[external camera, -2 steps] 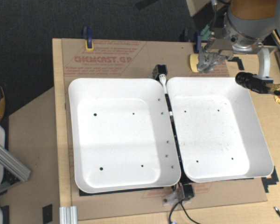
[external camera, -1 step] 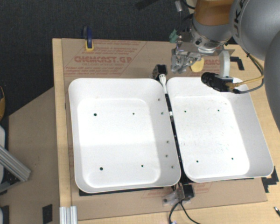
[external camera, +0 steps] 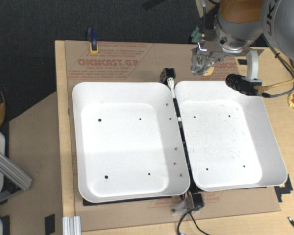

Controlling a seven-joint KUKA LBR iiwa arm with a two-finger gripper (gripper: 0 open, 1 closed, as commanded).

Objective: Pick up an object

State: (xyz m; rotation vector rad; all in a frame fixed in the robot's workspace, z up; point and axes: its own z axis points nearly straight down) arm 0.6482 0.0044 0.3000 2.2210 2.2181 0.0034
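The gripper [external camera: 202,65] hangs over the brown board [external camera: 112,58] just beyond the far rim of the right bin [external camera: 264,131], under the arm's orange band [external camera: 240,6]. Its tip is a blurred tangle of metal, and I cannot tell whether it is spread or pressed together.

A small yellowish patch [external camera: 208,71] shows at the gripper's lower edge, touching it in this view. It may be the object to pick, but it is too small and blurred to say what it is or whether it is gripped.

The left bin [external camera: 81,131] and the right bin sit side by side, their near walls touching along a black strip [external camera: 179,126]. Each floor shows 4 small dark dots. A black clip [external camera: 167,74] sits at the far end of that strip, and another [external camera: 192,201] at the near end, with a cable trailing off.

A black cylinder [external camera: 241,84] (cabled, on a pale bracket) hangs over the right bin's far right corner. A blue and yellow clamp [external camera: 92,39] grips the board's far edge, well apart from the gripper.
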